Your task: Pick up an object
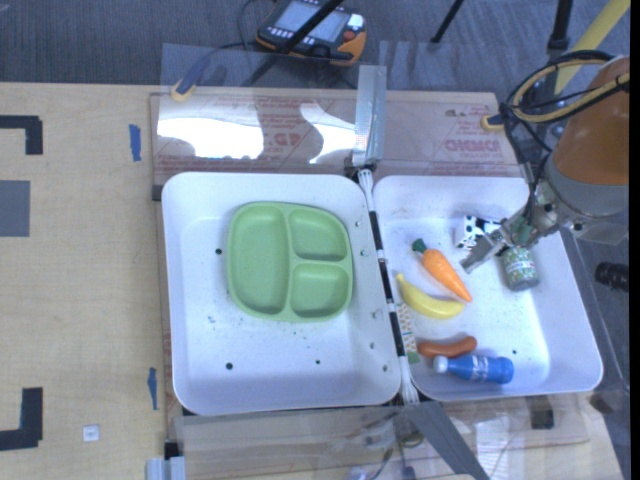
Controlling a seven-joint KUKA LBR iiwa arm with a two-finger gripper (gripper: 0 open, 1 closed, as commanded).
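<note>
In the right bin (570, 353) lie an orange carrot (445, 273), a yellow banana (430, 300), a brown sausage (447, 347) and a blue bottle (478, 369). A black-and-white toy cow (473, 230) sits near the bin's back. A small greenish-grey can (520, 268) lies to the right of the carrot. My gripper (503, 244) is low over the bin, between the cow and the can and just right of the carrot. Its tip points toward the carrot. The arm's orange band (595, 143) rises at the right.
The left bin (190, 298) holds a green divided plate (290, 260). A metal divider (385, 288) separates the two bins. A clear panel (260, 128) stands behind them, with a handheld device (310, 26) and cables beyond.
</note>
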